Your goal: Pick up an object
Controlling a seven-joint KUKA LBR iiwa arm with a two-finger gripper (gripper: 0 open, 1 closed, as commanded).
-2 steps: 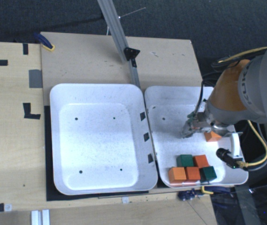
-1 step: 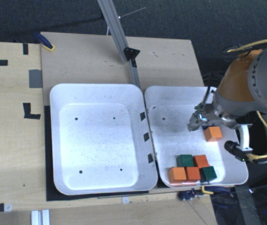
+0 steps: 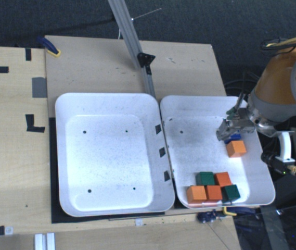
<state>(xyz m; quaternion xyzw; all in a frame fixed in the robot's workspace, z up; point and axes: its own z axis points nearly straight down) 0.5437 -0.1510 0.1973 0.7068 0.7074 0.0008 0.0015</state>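
The gripper [image 3: 232, 130] sits low in the right bin [image 3: 189, 139], directly above a blue block [image 3: 234, 137] touching an orange cube [image 3: 236, 149]; whether it grips anything cannot be told.

Legible markings: none.
No text, label, brand or number can be read on any surface.

— What is found in the right white bin [image 3: 189, 116]?
— An orange cube [image 3: 236, 148] is set apart near its right edge. Five blocks are clustered at its front edge: orange [image 3: 196, 193], [image 3: 214, 192], [image 3: 223, 179], and dark green [image 3: 206, 178], [image 3: 231, 192].
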